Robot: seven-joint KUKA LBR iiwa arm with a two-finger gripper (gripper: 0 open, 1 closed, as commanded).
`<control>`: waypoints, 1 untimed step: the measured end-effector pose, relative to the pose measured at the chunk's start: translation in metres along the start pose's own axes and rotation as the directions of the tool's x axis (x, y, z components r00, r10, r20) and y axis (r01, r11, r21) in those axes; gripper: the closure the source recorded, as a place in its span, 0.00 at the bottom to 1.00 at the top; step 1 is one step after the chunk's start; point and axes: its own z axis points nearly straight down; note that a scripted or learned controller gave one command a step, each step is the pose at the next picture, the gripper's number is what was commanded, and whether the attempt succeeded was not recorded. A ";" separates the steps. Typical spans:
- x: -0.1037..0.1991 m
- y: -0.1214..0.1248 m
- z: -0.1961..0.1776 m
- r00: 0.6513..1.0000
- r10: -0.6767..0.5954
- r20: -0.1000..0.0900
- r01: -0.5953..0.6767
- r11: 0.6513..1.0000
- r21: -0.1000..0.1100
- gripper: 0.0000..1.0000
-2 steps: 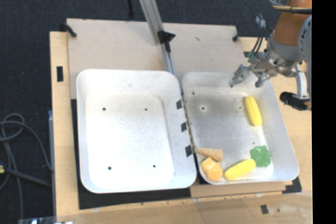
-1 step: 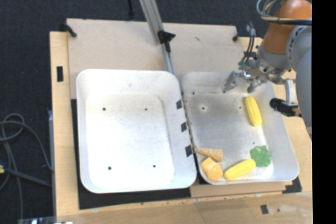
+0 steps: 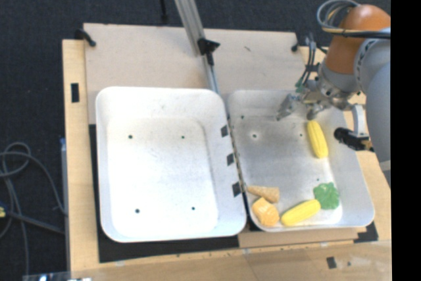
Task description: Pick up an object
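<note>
The gripper (image 3: 299,105) is seen over the far part of the right bin (image 3: 276,148), with its two thin fingers spread apart and nothing held between them. An ear of corn (image 3: 317,139) lies just beside it, toward the near side and close to the bin's right wall, its length running roughly front to back. Four more things are gathered along the near wall of the same bin: a green leafy piece (image 3: 327,195), a yellow banana-like piece (image 3: 300,212), an orange chunk (image 3: 265,212) and a tan cone-shaped piece (image 3: 264,193). The left bin (image 3: 164,161) sits alongside on the bench (image 3: 151,56).

The approach step appears to be in hand, and no grasp is yet made. The corn is judged the easiest target, being nearest and well apart from the others. For a sound pick, the gripper is best centred over the middle of the ear and turned so that the fingers close across its narrow width, not along its length. A straight descent is advised, since the smooth rounded body could roll or slip away if pinched off-centre. The right wall should be kept clear of the outer finger.
</note>
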 end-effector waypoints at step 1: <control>-0.001 0.002 -0.014 1.000 -0.005 0.005 0.005 1.000 -0.005 1.00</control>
